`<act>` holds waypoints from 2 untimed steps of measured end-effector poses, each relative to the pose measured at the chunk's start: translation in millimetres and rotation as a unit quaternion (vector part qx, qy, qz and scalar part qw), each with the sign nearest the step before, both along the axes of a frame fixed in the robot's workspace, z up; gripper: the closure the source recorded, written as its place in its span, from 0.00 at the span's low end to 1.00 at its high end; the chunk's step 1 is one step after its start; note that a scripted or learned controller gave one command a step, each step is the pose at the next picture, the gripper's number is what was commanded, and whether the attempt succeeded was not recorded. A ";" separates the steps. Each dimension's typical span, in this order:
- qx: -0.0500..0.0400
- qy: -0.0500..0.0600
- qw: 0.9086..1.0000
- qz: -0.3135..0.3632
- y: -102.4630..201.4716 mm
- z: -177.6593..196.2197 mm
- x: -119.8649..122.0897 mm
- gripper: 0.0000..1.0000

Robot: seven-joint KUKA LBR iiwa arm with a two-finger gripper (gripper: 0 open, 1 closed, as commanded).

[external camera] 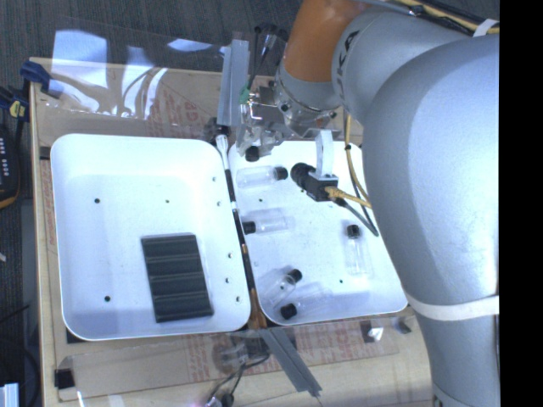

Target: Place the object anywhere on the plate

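The plate (176,276) is a dark ribbed rectangle lying in the left bin (85,164), toward its front. Several clear vials with black caps lie in the right bin (382,291): one (261,176) near the back, one (270,222) by the left wall, one (356,251) on the right, and two (290,278) (293,306) at the front. My gripper (252,147) hangs low over the back left corner of the right bin, just behind the rear vial. The wrist hides whatever sits at its tip.
A divider ridge (233,219) separates the two bins. The large grey arm (441,185) covers the right side of the right bin. A metal bracket (231,83) and crumpled clear plastic (136,87) sit behind the bins.
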State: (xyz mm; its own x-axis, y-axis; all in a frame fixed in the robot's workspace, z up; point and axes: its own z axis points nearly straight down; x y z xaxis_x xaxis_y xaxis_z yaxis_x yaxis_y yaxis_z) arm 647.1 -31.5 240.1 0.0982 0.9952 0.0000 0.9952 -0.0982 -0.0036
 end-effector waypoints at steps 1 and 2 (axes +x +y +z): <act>-0.001 0.004 0.974 -0.227 58.8 -51.4 8.2 1.00; -0.002 0.002 0.937 -0.348 148.4 -14.4 8.4 1.00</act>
State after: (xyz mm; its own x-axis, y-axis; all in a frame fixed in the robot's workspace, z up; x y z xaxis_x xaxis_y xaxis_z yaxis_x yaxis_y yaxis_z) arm 655.6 116.9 225.8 0.7238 0.6900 -0.0046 0.6900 -0.7238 -0.0050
